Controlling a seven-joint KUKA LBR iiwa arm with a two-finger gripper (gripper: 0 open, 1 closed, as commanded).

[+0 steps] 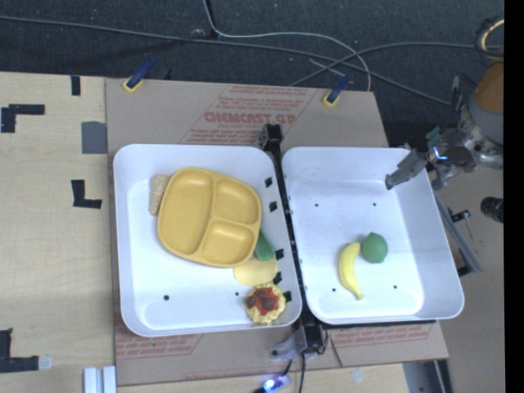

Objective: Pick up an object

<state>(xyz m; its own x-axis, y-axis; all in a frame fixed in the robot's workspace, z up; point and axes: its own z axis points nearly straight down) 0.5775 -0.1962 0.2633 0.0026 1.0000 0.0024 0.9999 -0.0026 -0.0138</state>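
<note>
The banana (351,270) lies in the right bin (327,174), its long axis running top to bottom, tip toward the near rim; a green ball (375,247) touches its upper right side; the gripper (403,176) hovers over the bin's far right corner, well apart; whether it grasps anything, I cannot tell.

- We see a yellow banana (350,270) and a green ball (375,248).
- We see a yellow divided plate (209,216).
- We see white bins (135,219).
</note>
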